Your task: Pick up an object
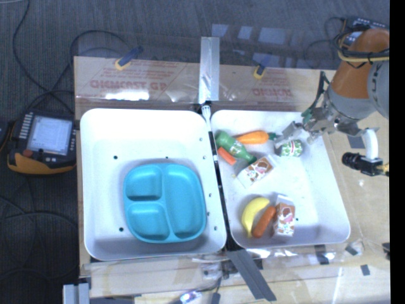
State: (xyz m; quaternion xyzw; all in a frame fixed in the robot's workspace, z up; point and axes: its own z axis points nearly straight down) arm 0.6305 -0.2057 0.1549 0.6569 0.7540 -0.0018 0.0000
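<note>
My gripper [301, 132] hangs over the far right corner of the right bin [329, 189], open, with nothing between its fingers. Just below it lies a small round white-and-green object [290, 149]. To the left are an orange carrot [255, 137], a green bottle [231, 145] and a small red-orange piece [226, 156]. A small printed carton [255, 170] lies mid-bin. Near the front sit a yellow fruit [252, 211], an orange-red stick [264, 222] and a second carton [285, 218].
The left bin [101, 170] holds a blue divided plate [166, 201]. A raised wall [214, 170] divides the two bins. The grey arm with its orange band [357, 75] comes in from the upper right. A handheld pendant [43, 141] lies off the bench at left.
</note>
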